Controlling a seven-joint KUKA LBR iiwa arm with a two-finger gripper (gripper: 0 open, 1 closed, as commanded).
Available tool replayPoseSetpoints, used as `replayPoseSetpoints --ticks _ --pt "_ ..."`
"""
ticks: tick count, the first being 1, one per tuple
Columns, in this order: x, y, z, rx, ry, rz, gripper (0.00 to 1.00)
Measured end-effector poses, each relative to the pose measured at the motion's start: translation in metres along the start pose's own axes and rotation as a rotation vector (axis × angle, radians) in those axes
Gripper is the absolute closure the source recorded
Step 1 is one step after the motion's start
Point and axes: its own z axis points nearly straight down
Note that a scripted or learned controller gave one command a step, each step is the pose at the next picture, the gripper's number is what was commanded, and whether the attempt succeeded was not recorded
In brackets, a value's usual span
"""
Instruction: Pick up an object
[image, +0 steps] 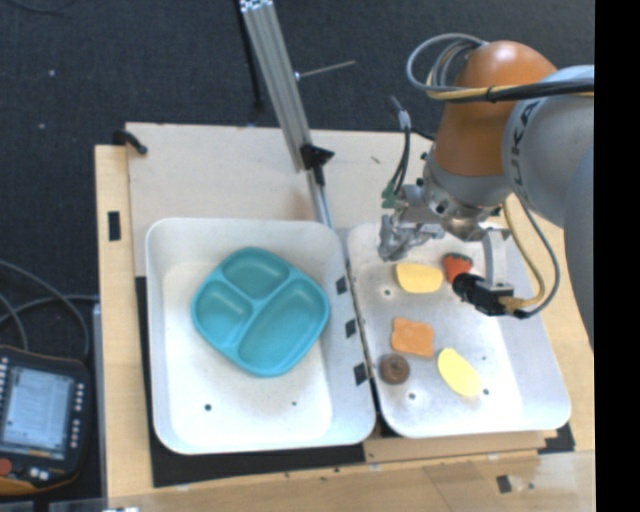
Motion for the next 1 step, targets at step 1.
replayPoseSetpoints --ticks 1 --pt "0.0538 0.0057 -0.007 0.0 0.0 0.0 1.0"
